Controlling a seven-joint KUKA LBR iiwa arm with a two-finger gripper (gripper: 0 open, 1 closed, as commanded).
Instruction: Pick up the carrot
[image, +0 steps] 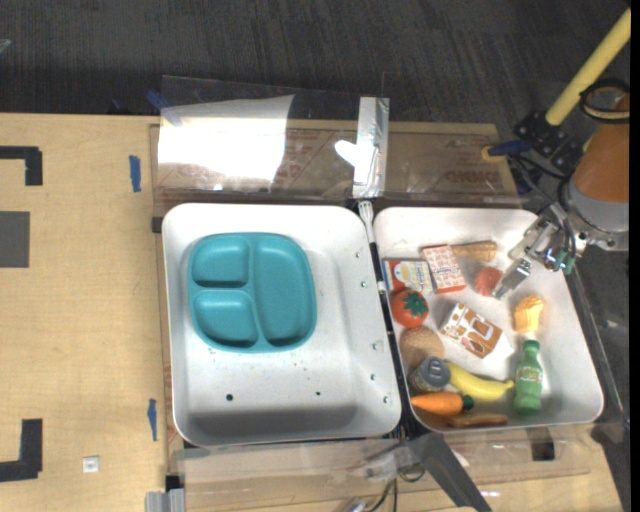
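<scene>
The carrot (437, 404) lies on its side at the lower left of the right bin (590, 385), pressed against the bin's near wall, its orange body pointing toward the banana (480, 384) just beside it. A grey-capped item (433, 373) and a brown round one (421, 346) sit right above it, so it is hemmed in on three sides; a grasp will likely need to come from straight above. The gripper (522, 262) hangs well apart from it, toward the upper right of the same bin, near a red piece (487, 281) and a yellow-orange one (527, 312). Its fingers look slightly spread with nothing between them. The left bin (345, 380) carries a teal divided plate (253, 290), away from the clutter.
</scene>
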